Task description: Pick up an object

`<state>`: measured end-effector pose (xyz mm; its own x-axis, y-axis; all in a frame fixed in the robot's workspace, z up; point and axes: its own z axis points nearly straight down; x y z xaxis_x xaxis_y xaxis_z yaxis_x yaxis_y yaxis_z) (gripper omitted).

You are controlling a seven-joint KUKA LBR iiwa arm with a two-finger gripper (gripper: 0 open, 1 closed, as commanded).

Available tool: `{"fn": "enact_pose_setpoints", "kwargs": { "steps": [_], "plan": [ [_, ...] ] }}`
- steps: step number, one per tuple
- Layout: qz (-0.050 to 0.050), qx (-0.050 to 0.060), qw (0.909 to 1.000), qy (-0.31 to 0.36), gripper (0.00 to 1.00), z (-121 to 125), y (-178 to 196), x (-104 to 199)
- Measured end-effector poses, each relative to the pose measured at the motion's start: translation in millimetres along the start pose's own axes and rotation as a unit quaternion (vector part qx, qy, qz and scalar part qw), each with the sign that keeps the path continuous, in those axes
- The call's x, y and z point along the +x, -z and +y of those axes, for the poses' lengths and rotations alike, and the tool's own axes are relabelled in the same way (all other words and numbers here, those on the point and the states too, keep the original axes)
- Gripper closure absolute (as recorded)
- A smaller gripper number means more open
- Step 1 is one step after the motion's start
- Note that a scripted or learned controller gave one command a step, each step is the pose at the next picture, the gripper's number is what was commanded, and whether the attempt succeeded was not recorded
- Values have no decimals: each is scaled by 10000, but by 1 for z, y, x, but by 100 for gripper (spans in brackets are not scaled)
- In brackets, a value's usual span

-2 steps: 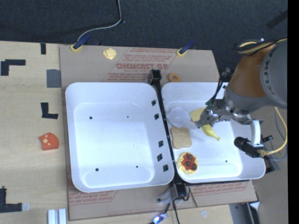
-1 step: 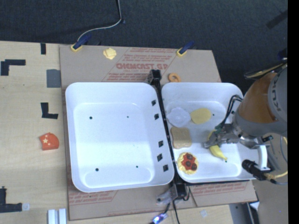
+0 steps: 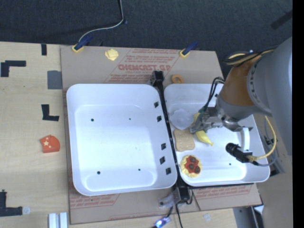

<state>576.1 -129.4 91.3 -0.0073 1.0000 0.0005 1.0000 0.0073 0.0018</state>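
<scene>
Gripper point(image 3: 200, 126) low in the right bin point(image 3: 237, 175), among toy foods.

Whether the gripper's tips are spread or pressed together cannot be told from this slant. A yellow banana point(image 3: 204, 137) lies just beside and below them, seemingly touching. A slice of toast point(image 3: 184, 139) sits just to their left, a clear plastic piece point(image 3: 180, 117) up-left of them, and a small pizza point(image 3: 191, 166) further below. The left bin point(image 3: 76, 127) lies well away leftward.

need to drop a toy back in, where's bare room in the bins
The left bin offers bare floor from wall to wall. The right bin is crowded by the divider: gripper, banana, toast, pizza. Its bare strip lies right of the pizza.
</scene>
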Motion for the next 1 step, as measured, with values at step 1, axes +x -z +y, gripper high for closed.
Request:
{"fn": "enact_pose_setpoints", "kwargs": {
  "steps": [1],
  "plan": [
    [2,13,10000,-38,100,-39,60,6]
  ]
}}
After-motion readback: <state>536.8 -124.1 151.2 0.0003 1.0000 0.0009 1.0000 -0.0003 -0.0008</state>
